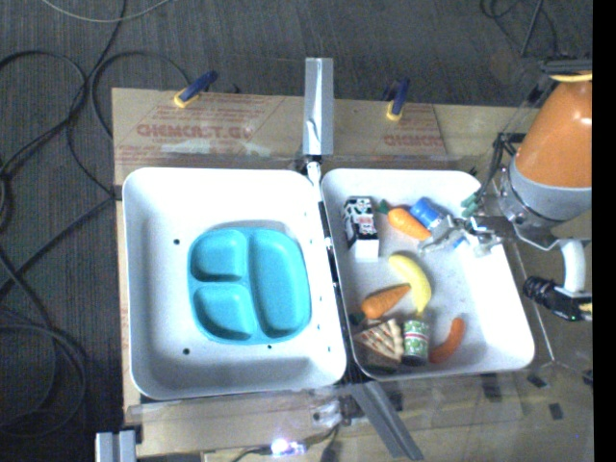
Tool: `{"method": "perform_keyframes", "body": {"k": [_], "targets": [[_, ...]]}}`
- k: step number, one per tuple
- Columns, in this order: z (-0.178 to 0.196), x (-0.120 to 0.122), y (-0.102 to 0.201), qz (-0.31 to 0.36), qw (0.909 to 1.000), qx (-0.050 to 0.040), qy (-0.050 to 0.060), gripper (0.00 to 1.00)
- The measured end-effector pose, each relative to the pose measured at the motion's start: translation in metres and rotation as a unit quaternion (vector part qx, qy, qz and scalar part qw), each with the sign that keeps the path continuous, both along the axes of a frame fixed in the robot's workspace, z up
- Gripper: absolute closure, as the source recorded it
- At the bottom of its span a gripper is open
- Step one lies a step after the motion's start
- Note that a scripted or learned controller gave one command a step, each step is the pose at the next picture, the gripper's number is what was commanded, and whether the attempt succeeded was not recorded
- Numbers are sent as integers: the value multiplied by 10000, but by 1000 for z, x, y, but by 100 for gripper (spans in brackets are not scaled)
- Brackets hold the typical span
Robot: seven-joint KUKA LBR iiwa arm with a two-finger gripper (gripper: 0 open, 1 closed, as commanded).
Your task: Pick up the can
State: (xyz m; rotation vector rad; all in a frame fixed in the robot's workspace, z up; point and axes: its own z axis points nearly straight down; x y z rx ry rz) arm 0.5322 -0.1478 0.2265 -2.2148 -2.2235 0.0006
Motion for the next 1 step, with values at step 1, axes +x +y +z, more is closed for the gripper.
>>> {"method": "perform_keyframes", "body": {"k": [1], "targets": [[-119,-37,24,151,9998,-36,-128,0]]}}
